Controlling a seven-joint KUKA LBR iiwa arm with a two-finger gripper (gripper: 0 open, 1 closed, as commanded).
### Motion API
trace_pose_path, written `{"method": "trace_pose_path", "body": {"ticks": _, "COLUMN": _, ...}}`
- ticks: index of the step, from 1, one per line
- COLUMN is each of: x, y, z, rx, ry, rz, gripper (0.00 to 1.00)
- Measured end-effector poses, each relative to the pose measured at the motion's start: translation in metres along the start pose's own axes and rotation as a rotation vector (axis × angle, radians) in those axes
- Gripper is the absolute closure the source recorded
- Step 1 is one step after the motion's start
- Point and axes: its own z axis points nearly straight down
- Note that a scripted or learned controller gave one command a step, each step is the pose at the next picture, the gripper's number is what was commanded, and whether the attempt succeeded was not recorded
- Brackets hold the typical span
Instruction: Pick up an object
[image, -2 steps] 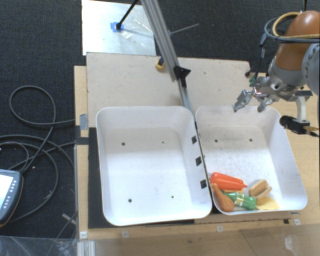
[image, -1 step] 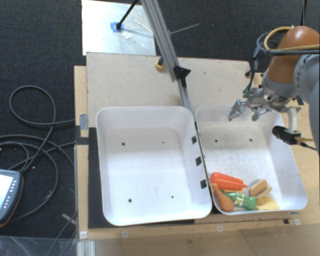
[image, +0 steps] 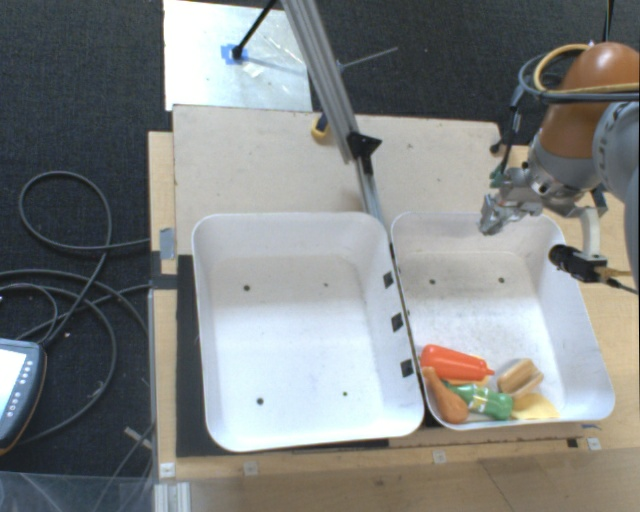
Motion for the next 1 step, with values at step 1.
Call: {"method": "trace_pose_path", "body": {"ticks": 1, "x": 0.001, "y": -0.0014, "z": -0.0455, "rx": -0.001, "ry": 0.0, "rz": 0.001, "gripper": 1.0}}
